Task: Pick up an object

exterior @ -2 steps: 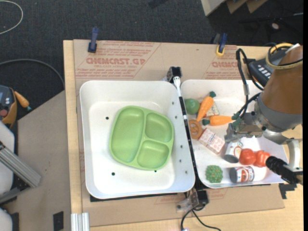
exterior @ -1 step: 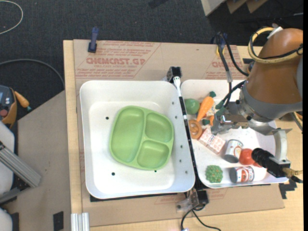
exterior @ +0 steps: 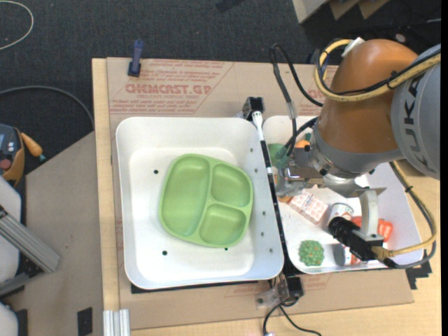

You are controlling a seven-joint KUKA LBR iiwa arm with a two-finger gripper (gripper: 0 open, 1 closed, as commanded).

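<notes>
A green sectioned plate (exterior: 206, 199) lies in the left white bin (exterior: 136, 257). The right bin (exterior: 315, 267) holds several small objects: a pink-and-white box (exterior: 310, 206), a green bumpy ball (exterior: 311, 252), a red-orange item (exterior: 384, 228), a green piece (exterior: 278, 152) and an orange bit (exterior: 302, 145) near the far left corner. The arm's orange-banded wrist (exterior: 364, 96) hangs over the right bin and covers much of it. My gripper (exterior: 294, 179) reaches down at the bin's left side, just above the pink-and-white box; its tips are hidden in shadow.
A black bracket (exterior: 353, 238) on the arm juts over the right bin's near side. Cables (exterior: 287, 89) loop from the wrist over the bench's far side. A blue clip (exterior: 135, 58) lies on the cardboard at the far left.
</notes>
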